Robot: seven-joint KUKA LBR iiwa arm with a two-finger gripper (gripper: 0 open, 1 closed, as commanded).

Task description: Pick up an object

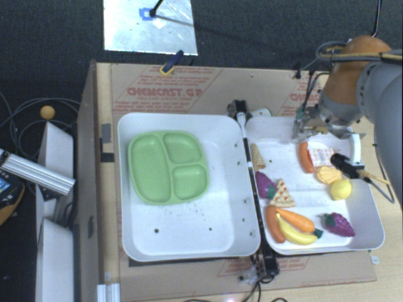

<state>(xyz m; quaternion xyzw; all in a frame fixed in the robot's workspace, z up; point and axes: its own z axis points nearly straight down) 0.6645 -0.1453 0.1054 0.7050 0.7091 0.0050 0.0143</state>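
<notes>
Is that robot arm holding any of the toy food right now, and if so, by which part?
It cannot be told. The gripper sits at the far edge of the right bin, above the orange sausage, with nothing clearly in its grasp.

1. Grey arm (pixel 381 90) enters from the right edge, upper part of view.
2. Orange band (pixel 346 71) sits above the wrist, wrist angled down and to the left.
3. Gripper (pixel 305 129) at the arm's lower-left end, pointing downward; small and dark metal, detail blurry.
</notes>
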